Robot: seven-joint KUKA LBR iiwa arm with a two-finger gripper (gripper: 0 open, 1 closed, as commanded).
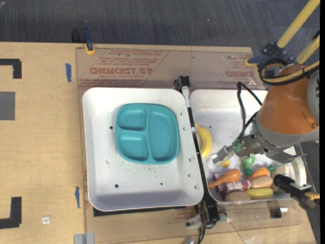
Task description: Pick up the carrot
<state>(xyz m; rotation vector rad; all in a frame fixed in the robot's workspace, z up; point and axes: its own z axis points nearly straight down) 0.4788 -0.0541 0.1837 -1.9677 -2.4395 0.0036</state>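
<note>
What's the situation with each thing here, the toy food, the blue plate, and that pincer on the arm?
Carrot: lying in the right bin, not held.
Second carrot: lying in the same pile.
Banana: lying by the bin's left wall.
Teal plate: flat in the left bin, nothing on it.
Pincer: low over the food pile, grip unclear.

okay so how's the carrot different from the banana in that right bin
The carrot is orange and tapered; the banana is yellow and curved. The carrot lies nearly level across the view, in the pile of toy food at the bin's near end; the banana runs up and down along the bin's left wall, apart from the pile. The carrot touches other items; the banana lies alone. Both are in the right bin, left of the pincer.
</note>
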